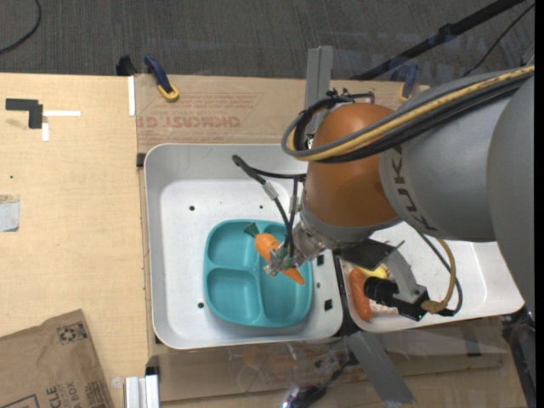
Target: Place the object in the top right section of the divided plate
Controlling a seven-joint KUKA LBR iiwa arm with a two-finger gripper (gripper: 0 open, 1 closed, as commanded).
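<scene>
One arm: grey with an orange band [353, 172], reaching in from the right over the left bin.
Left bin [170, 228]: white, holds the teal divided plate [234, 287].
Right bin [484, 279]: white, with an orange and yellow item [361, 300] at its left end.
Gripper [279, 266]: over the plate's upper right section, fingers closed on the carrot.
Carrot [267, 246]: orange, green-topped, over that same section.

Even bright light, soft shadows

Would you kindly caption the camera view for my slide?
Arm's end effector over teal plate in left bin, beside orange carrot.
</scene>
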